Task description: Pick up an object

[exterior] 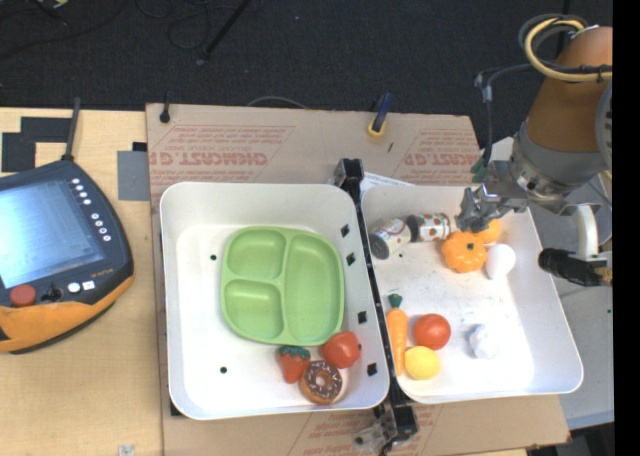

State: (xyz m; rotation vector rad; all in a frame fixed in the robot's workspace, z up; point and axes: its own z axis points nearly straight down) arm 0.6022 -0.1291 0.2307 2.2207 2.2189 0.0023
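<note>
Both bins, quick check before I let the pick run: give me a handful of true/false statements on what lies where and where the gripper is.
1. The green divided plate lies in the left bin. True.
2. The doughnut lies on the plate. False: it lies on the bin floor by the near edge of the plate, beside a tomato and a strawberry.
3. The gripper is above the right bin, close to the orange pumpkin. True.
4. The carrot is in the left bin. False: it is in the right bin, along the dividing wall.
5. A lemon lies beside a second tomato in the right bin. True.
</note>
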